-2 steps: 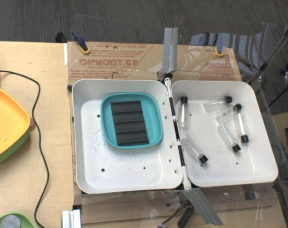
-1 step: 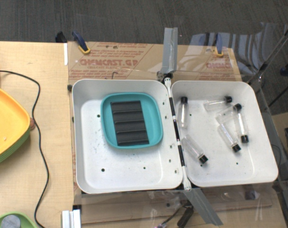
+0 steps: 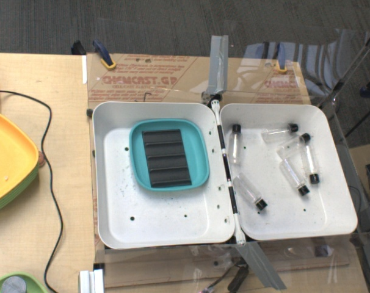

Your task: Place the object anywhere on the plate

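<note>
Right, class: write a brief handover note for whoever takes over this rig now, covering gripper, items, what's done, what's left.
Gripper: not in view.
Items: five clear plastic tubes with black caps lie scattered in the right white bin. The teal square plate, holding a dark ridged insert, sits in the left white bin.
Done: no tube is on the plate.
Left: pick one tube and place it on the plate.

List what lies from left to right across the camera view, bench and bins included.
Yellow plates → black cable → left bin → teal plate with its dark ridged block → right bin with clear black-capped tubes.
</note>
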You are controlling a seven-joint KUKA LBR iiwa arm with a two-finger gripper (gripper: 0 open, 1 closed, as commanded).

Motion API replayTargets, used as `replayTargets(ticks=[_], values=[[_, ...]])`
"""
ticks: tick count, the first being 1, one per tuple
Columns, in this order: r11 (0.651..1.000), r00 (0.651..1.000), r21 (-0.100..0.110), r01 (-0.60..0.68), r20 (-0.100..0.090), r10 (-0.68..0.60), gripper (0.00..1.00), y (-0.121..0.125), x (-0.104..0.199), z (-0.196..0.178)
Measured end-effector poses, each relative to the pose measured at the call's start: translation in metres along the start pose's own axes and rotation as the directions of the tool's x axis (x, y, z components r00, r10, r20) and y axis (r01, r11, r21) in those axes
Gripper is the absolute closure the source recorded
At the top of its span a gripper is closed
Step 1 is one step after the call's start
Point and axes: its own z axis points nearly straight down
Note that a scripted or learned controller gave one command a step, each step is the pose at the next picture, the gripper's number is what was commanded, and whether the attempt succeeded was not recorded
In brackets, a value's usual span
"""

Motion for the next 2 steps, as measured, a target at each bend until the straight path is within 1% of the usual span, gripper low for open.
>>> replayTargets(ticks=[1, 2], values=[[0.991, 0.991, 0.003, -0.137, 0.002, 0.137, 0.00, -0.0037, -0.0039, 0.0009], [0.962, 0.962, 0.003, -0.272, 0.003, 0.272, 0.00, -0.0044, -0.0113, 0.0013]])
